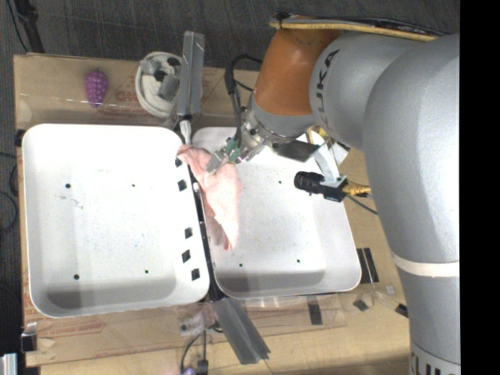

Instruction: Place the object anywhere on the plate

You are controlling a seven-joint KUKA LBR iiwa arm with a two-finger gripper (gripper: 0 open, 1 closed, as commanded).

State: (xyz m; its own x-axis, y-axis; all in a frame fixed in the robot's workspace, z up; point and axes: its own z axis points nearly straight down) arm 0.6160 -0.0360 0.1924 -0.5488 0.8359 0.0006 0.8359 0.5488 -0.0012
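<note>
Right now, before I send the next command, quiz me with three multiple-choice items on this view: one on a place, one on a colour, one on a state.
1. Where does the pink cloth lie?
A. at the right bin's left edge
B. in the middle of the left bin
C. on the bench behind the bins

2. What colour is the small object on the bench behind the left bin?
A. green
B. purple
C. yellow

3. How does the cloth lie?
A. folded square
B. rolled up tight
C. crumpled, drawn out long

Key: 1 A, it drapes along the divider inside the right bin. 2 B, it shows purple against the tan bench. 3 C, it runs crumpled from the gripper toward the front.
</note>
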